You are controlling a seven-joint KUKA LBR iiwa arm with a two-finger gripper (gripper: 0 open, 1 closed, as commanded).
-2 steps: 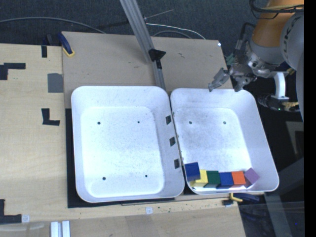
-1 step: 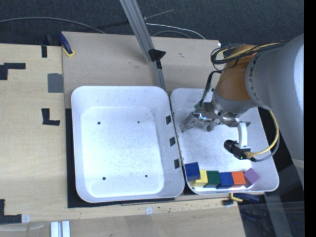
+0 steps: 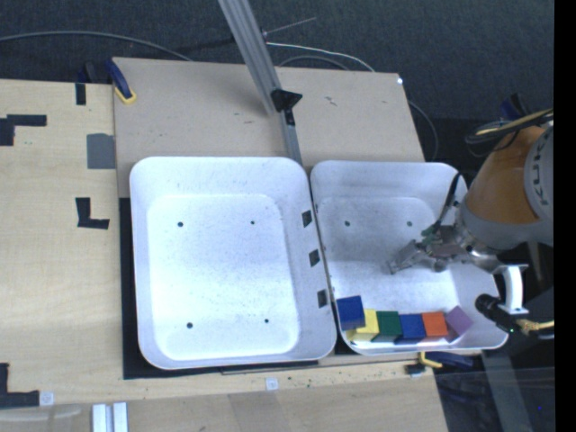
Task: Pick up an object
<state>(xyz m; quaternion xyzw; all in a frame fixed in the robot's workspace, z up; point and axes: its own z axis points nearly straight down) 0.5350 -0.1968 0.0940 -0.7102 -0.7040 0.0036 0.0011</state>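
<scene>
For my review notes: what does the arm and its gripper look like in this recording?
The arm is grey with a broad orange band above the wrist. Below the band comes a grey wrist section, then a dark metal gripper that tapers to a slim tip. A dark cable runs along the wrist toward the gripper. A white bracket-like part and black fittings sit lower on the arm.

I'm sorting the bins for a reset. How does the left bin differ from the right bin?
The left bin is the wider of the two; the right bin looks narrower. The right bin holds a row of coloured blocks along its near wall, while the left bin's floor shows just dark specks. The gripper is over the right bin, not the left bin. Both are shallow, white and round-cornered.
</scene>
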